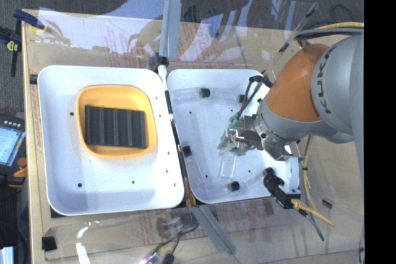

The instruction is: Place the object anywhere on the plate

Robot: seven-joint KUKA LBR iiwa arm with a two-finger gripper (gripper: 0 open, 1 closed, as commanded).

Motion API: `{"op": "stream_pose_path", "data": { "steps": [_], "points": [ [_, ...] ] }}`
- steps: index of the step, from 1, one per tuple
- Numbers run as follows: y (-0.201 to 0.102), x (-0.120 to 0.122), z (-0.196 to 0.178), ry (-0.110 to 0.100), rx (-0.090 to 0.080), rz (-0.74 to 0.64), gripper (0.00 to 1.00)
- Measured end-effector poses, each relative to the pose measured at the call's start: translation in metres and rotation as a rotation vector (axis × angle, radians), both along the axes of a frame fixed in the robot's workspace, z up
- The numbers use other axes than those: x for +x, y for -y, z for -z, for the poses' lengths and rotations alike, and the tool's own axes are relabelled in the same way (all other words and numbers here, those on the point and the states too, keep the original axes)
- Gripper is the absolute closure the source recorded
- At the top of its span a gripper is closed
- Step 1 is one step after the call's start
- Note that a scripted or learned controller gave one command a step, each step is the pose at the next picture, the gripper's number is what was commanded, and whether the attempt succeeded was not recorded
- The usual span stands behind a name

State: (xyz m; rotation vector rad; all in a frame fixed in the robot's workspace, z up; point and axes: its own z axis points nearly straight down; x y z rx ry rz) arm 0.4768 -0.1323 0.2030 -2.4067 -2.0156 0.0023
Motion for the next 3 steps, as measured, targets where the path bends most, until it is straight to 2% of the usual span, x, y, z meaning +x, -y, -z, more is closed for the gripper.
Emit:
{"op": "stream_pose_path", "data": {
  "steps": [1, 2, 3],
  "points": [
    [-0.041, 0.067, -0.045, -0.001, 0.001, -0.117, 1.0],
    [-0.075, 0.11, -0.066, 0.003, 0.0, -0.333, 1.0],
    [-0.101, 0.144, -0.017, -0.003, 0.003, -0.506, 1.0]
  ]
}}
